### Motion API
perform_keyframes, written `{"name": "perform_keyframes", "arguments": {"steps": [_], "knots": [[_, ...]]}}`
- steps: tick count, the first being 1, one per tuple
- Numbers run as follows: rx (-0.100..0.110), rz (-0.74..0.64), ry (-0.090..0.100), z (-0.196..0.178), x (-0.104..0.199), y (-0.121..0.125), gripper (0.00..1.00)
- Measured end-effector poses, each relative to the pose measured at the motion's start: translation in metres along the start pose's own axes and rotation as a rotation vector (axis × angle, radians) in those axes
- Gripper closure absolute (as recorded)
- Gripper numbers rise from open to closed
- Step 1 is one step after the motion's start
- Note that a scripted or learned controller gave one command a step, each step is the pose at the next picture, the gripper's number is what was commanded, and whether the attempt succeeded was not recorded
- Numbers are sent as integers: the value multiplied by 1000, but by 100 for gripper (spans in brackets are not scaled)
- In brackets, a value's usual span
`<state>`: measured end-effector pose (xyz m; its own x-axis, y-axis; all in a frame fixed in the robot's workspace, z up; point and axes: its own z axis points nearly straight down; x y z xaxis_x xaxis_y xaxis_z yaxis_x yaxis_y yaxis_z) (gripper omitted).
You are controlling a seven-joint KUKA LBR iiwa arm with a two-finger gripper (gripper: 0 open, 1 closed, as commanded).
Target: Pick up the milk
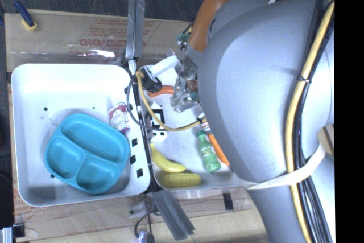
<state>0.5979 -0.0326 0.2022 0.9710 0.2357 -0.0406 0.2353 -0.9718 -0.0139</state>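
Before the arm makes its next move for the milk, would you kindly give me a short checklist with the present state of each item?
1. Milk carton in sight, in the left bin by the dividing wall: ok.
2. Milk free of the blue tray: cannot tell, they look very close.
3. Gripper over the milk: not ok, it hangs over the right bin.
4. Milk between the gripper's fingers: not ok.
5. Banana, corn and green bottle lie apart from the milk: ok.

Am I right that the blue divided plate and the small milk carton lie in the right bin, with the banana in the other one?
Not quite: the camera view shows the blue divided plate and small milk carton in the left white bin; the yellow banana lies in the other, right one.
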Motion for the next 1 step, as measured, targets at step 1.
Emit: {"name": "perform_keyframes", "arguments": {"steps": [1], "knots": [[-6,32,30,112,-86,45,100]]}}
